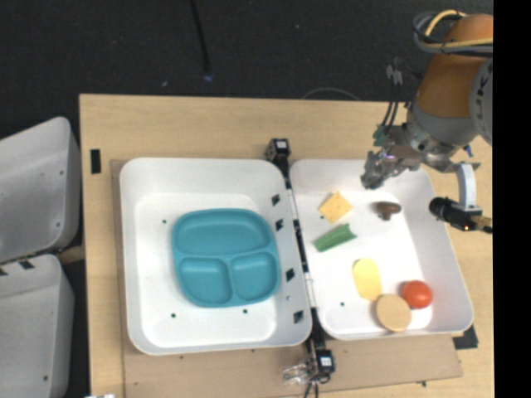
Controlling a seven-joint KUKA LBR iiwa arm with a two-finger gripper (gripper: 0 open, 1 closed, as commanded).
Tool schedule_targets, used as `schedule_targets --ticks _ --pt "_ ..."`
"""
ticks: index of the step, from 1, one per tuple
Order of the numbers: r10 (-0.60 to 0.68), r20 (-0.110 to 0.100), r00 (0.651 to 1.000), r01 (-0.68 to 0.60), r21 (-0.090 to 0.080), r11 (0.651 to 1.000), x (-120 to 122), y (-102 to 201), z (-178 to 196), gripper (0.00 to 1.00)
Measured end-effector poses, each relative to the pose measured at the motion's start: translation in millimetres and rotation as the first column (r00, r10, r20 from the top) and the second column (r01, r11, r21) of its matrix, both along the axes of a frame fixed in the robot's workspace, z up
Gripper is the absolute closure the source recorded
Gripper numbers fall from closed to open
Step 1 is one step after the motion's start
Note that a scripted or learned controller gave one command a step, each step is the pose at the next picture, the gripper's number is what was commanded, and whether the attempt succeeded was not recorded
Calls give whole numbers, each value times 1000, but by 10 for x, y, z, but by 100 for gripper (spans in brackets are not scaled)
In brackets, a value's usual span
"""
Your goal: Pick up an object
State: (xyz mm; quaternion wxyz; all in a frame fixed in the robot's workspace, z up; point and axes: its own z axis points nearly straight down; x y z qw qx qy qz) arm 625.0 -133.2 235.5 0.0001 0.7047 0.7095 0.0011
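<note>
Right bin: 6 items, 1 each. Left bin: 1 teal tray. End effector above, grip state unclear, maybe empty.

We see two white bins on a pale wooden bench, set against a black floor. The left bin holds a teal divided plate. In the right bin we count a yellow cheese-like wedge, a green strip, a dark brown lump, a pale yellow oblong piece, a red tomato-like ball and a tan round disc. The arm is grey with an orange band, and the gripper is dark grey.
</note>
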Motion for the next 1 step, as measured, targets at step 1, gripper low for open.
schedule_targets --ticks 1 --pt "1 1 1000 -1 0 1000 57 513 118 100"
